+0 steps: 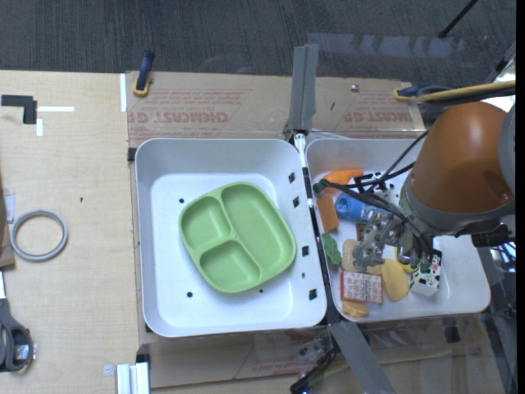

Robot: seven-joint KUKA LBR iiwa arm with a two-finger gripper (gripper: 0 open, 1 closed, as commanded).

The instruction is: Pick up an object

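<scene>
The gripper (371,249) hangs low over the right bin (459,306), in the thick of its clutter. The arm's bulk and cables cover it from above, so I cannot tell whether it is apart, together or clamped on anything. Nothing is visibly held.

The candidates for the pick all lie in this bin, packed towards its left side:
- An orange piece (340,176) lies at the far end, with a blue bottle (351,209) just on its near side.
- A green piece (330,249) sits against the left wall.
- A patterned packet (362,286) lies just on the near side of the gripper, and a yellow piece (396,280) touches its right edge.
- A small white-and-black item (425,281) lies further right.

The left bin (156,302) bears a green divided plate (238,236), well apart from the arm.

The main risk, as I judge it, is the crowding. With things touching or nearly so, a descent here may land across two of them, wedging one aside and closing on neither. The packet looks flat and lies flush on the bin floor, so a grasp may slide over its top and come up with nothing. The bottle is round and may roll towards the orange piece if it is nudged off-centre. A push to the left could also jam the green piece against the wall — or tip something over the rim into the gap between the bins.
</scene>
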